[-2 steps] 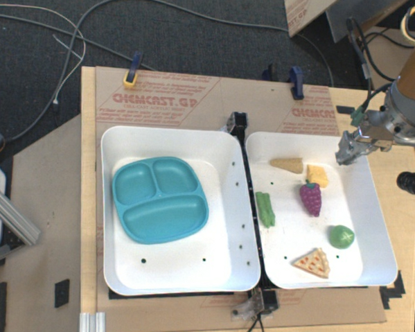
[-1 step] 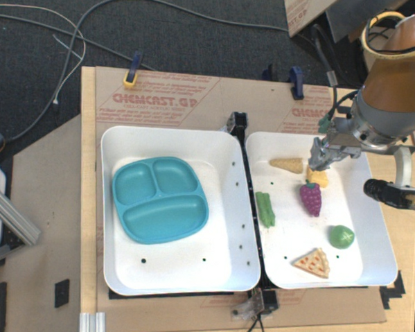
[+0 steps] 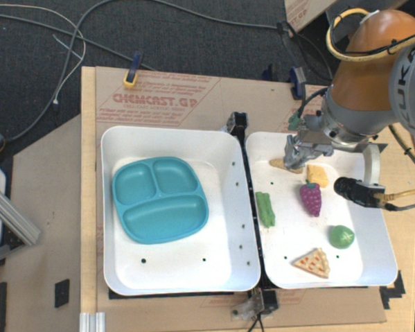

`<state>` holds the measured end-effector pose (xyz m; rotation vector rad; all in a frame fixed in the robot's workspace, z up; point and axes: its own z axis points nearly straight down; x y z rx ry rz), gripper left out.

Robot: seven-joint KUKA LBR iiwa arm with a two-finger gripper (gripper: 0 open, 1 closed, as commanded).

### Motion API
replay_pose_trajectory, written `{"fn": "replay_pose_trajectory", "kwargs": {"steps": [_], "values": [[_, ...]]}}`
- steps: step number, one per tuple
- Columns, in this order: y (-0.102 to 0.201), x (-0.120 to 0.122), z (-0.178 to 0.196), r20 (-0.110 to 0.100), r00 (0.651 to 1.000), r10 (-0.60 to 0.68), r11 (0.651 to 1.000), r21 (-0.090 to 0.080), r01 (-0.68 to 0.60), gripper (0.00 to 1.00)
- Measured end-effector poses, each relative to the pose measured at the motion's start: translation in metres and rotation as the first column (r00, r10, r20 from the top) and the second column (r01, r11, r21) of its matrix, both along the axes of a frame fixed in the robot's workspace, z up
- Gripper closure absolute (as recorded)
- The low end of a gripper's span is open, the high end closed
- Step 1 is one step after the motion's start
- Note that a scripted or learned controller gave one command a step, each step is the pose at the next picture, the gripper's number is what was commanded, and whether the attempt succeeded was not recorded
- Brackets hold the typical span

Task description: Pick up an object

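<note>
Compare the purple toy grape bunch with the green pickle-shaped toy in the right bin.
The purple toy grape bunch is short, plump and bumpy; the green pickle-shaped toy is long and slim. The grapes sit mid-bin beside a yellow piece; the pickle lies along the bin's left wall. Both lie loose in the right white bin, not in the gripper.

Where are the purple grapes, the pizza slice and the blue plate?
Purple toy grape bunch (image 3: 311, 198): camera view, middle of the bunch.
Orange triangular toy pizza slice (image 3: 313, 262): camera view, its centre.
Teal plastic divided plate (image 3: 160, 199): camera view, middle ridge.
</note>
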<state>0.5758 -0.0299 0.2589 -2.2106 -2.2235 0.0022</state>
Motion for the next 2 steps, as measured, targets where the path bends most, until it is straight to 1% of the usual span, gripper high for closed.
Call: {"fn": "replay_pose_trajectory", "kwargs": {"steps": [1, 2], "values": [[0.048, 0.001, -0.023, -0.003, 1.000, 0.000, 1.000, -0.001, 0.000, 1.00], [0.092, 0.005, -0.035, -0.002, 1.000, 0.000, 1.000, -0.001, 0.000, 1.00]]}}
